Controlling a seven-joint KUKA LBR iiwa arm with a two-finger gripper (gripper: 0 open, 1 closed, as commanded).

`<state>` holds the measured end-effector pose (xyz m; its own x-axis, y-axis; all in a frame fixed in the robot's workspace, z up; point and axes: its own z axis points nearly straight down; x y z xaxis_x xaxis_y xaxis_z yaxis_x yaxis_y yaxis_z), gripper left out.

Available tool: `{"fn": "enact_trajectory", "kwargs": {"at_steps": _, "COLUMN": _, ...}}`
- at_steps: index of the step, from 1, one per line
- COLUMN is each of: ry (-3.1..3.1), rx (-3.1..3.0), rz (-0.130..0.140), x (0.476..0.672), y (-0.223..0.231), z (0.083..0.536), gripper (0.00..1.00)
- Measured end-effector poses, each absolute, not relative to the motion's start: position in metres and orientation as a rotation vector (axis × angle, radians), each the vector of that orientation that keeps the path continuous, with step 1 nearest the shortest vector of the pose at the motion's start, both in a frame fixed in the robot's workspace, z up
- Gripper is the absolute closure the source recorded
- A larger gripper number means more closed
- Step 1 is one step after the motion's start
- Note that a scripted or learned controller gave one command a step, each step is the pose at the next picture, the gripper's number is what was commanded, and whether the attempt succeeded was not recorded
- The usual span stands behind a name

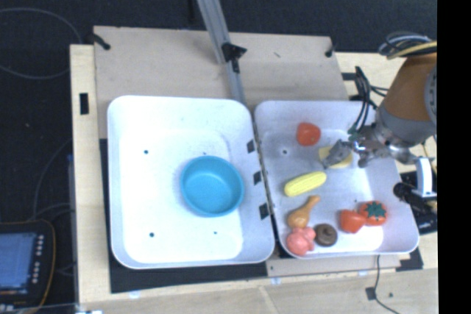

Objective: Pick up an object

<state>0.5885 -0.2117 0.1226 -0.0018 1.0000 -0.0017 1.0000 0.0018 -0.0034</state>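
left bin [132,158]: blue bowl [212,186] held right of centre | right bin [397,232]: red ball [308,134], toy corn cob [305,183], drumstick [304,212], pink toy [299,241], brown doughnut [325,234], tomato [352,220], strawberry [374,212] | gripper [346,153]: seen just above a small yellow piece [329,157]; fingers' state cannot be told

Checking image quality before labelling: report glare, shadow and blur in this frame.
Camera view: the left white bin is nearly blown out; the round blue bowl throws a faint shadow; the gripper and small yellow piece beside it look soft, so their contact is unclear.
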Motion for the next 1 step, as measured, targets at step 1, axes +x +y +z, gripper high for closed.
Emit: {"fn": "enact_trajectory", "kwargs": {"at_steps": 1, "ry": -2.219, "rx": -2.225, "rz": 0.003, "x": 0.5890, "y": -0.2130, "z": 0.1009, "gripper": 0.00}}
